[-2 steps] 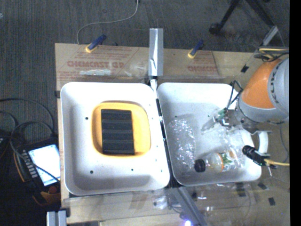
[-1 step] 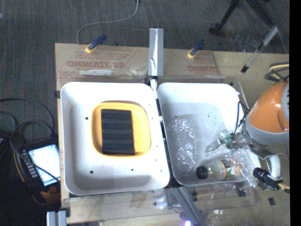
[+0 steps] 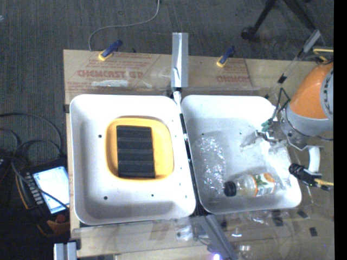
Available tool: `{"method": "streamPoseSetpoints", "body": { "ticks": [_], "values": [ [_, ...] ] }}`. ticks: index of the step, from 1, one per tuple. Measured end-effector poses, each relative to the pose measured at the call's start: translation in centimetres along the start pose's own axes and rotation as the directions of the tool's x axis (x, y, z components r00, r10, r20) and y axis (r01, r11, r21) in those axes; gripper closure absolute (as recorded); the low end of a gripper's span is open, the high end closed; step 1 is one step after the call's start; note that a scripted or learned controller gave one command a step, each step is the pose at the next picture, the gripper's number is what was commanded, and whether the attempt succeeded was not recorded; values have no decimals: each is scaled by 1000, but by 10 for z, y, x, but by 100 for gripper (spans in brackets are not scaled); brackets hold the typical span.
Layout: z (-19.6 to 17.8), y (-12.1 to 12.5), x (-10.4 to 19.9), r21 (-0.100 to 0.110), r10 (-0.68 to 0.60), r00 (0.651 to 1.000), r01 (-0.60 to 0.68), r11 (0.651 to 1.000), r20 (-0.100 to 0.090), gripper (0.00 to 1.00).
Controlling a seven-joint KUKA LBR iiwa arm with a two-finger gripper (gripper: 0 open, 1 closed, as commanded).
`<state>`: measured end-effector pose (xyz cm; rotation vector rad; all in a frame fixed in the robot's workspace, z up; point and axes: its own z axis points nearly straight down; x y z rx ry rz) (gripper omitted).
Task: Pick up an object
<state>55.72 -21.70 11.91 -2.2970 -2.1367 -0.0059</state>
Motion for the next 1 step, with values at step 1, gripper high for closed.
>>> {"method": "streamPoseSetpoints", "body": {
  "ticks": [1],
  "values": [
    [13,-75,7,3,-2,1000,2,1000,5,0]
  ]
}}
